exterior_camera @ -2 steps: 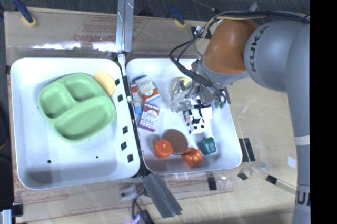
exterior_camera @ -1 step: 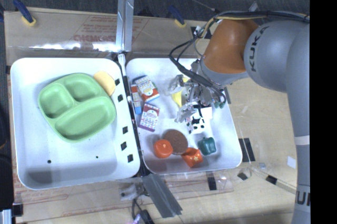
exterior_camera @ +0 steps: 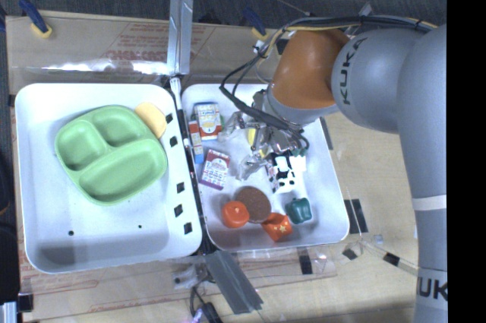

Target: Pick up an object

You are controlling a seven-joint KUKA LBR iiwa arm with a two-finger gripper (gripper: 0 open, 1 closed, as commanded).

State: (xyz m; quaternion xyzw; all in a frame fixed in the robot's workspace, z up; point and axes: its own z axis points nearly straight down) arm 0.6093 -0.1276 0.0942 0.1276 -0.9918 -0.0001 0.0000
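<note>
The arm's orange band and wrist cover much of the right bin (exterior_camera: 334,215), so the end effector (exterior_camera: 262,150) is hard to make out; whether it is clenched or released cannot be told. Just beside it lies a black-and-white cow toy (exterior_camera: 285,173), partly hidden. Nearer the bin's front edge sit a brown disc (exterior_camera: 254,201), an orange ball (exterior_camera: 235,214) and a green pepper toy (exterior_camera: 299,210). The left bin (exterior_camera: 30,238) holds a green divided plate (exterior_camera: 112,154), with open room along its front.

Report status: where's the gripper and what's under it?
Gripper low in right bin, over the black-and-white cow toy. No grasp visible. Crowded: brown disc, orange ball, green toy close by.
</note>
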